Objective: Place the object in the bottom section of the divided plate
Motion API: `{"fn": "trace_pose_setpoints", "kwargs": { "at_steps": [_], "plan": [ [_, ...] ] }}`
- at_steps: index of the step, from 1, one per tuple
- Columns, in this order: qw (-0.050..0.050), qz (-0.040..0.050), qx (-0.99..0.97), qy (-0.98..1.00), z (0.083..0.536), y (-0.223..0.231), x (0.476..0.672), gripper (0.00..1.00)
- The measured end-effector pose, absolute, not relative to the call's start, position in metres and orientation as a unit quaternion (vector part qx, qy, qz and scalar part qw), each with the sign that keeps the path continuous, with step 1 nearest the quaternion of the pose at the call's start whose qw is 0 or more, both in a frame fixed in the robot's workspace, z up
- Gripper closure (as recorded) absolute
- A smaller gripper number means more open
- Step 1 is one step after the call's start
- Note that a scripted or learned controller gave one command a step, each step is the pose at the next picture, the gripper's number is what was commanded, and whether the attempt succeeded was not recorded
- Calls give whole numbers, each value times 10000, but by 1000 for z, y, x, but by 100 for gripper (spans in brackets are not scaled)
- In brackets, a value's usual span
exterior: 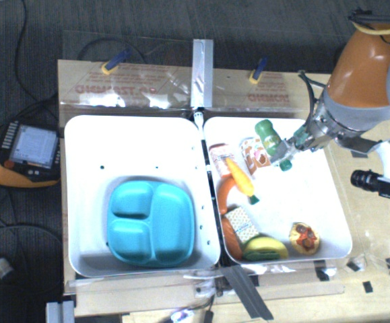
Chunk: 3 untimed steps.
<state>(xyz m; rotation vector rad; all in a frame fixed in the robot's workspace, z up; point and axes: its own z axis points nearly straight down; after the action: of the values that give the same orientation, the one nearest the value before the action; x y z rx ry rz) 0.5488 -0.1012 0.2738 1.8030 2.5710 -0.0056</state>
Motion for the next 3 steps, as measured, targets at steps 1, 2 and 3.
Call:
{"fn": "trace_pose_setpoints", "kwargs": {
  "at_steps": [1, 2, 3],
  "plan": [
    [-11, -10, 5486, 8361, 212, -10, 592, 100],
    [-10, -11, 5623, 8269, 208, 69, 606, 100],
    [-10, -15, 6141, 7893, 243, 64, 521, 100]
  ]
}}
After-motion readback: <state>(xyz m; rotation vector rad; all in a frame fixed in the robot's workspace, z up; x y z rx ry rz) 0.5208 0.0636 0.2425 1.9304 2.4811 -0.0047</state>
